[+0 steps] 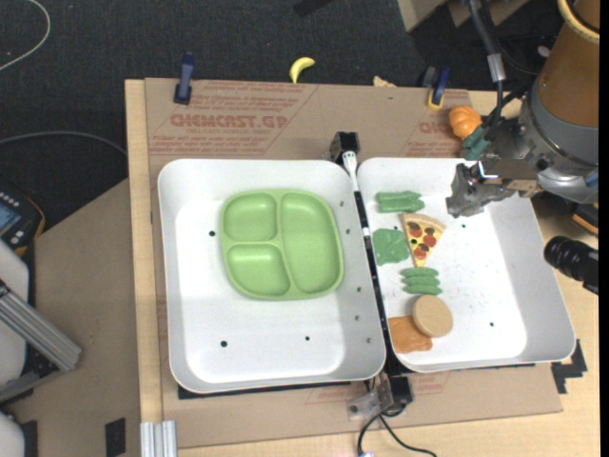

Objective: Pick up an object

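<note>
In the right bin [514, 293] lie several toy foods: a green bean piece [399, 201] at the top, a pizza slice [421, 235], a green leafy piece [388, 246], a green pea pod [420, 280], a tan round cookie [432, 315] and an orange piece [407, 336] beside it. My gripper [463, 201] hangs over the upper right part of this bin, just right of the pizza slice, with nothing seen between its fingers.
The left bin [190, 331] holds a green divided plate [283, 244]. A black clip [344, 146] sits where the bins meet at the back. An orange toy [463, 119] and a yellow banana [301, 67] lie beyond the bins on the board.
</note>
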